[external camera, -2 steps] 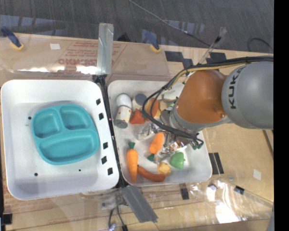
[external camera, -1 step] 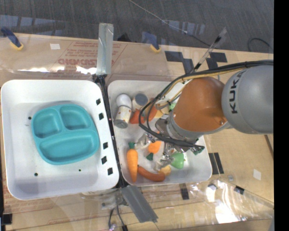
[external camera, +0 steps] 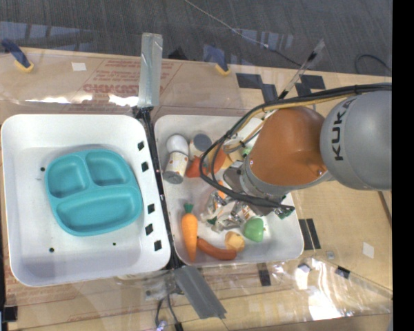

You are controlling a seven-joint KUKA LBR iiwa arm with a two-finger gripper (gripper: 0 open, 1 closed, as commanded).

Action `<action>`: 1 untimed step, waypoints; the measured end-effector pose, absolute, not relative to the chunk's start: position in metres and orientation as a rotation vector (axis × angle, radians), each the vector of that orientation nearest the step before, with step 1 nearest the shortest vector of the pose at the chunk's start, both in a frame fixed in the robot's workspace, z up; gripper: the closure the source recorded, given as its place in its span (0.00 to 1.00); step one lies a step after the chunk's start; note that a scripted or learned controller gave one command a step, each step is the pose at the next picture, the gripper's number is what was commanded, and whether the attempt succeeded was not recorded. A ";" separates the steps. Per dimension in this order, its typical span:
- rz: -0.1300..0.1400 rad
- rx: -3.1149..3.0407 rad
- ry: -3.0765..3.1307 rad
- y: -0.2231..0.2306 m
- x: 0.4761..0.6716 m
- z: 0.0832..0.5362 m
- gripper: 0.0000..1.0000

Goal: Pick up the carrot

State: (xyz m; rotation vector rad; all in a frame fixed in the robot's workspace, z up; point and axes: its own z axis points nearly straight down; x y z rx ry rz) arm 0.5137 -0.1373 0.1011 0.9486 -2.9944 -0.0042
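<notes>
Arm reaches in from the right, orange band over the right bin. Tool hangs low inside that bin, amid a cluster of toy food. Whether it is spread or closed, cannot tell: metal parts blur together with the clutter beneath.

Carrot lies to the tool's left and slightly nearer the front wall of the bin, orange body roughly upright in the view, green top pointing away from the front. Near the tool but apart from it; nothing of the tool touches it that I can see.

Reddish sausage-shaped piece lies in front of the tool, running from the carrot's lower end toward the right. Green round item just right of the tool; a small yellowish piece between it and the sausage.

Behind the tool, toward the far-left corner: white bottle, grey round cap.

Left bin, well left of the tool, holds a teal divided plate.
</notes>
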 end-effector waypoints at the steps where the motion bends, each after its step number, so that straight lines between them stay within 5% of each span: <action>1: 0.001 0.766 -3.056 -0.033 0.560 0.196 1.00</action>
